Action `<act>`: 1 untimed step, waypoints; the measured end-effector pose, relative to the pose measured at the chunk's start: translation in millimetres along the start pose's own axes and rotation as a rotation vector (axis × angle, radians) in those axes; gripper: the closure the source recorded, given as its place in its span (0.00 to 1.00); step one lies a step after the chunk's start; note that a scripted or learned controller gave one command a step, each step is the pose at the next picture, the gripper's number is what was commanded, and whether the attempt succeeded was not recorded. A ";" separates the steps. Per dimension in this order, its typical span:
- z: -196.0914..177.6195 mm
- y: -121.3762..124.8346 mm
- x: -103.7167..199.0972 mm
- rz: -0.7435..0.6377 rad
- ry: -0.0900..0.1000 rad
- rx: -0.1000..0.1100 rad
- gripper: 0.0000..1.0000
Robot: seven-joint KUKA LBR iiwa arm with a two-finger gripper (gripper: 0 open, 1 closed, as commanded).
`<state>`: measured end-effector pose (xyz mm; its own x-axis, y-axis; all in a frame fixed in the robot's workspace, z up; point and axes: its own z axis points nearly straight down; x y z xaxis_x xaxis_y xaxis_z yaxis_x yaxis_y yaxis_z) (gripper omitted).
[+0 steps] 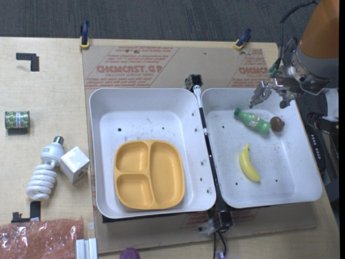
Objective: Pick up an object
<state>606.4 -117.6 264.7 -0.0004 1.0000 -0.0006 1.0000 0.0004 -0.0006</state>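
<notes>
The right bin [302,182] holds three objects. A green bottle [252,121] lies on its side near the bin's back. Just right of it sits a small brown round object [277,123], and a yellow banana [249,164] lies in the middle. My gripper [270,99] hangs over the bin's back edge, above and slightly behind the bottle and the brown object. Its fingers [258,96] are open with nothing between them.
In the left bin [102,144] lies a yellow divided plate [150,174]. On the bench to the left are a spiral light bulb [44,170], a white cube [75,164], a green can [16,121] and a pink bag [40,240]. Blue clamps [84,34] hold the board's back edge.
</notes>
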 end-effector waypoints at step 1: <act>139.7 -37.6 -26.6 0.002 0.000 0.000 0.00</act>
<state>568.8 -144.3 125.0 0.0014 1.0000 -0.0004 1.0000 -0.0014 -0.0005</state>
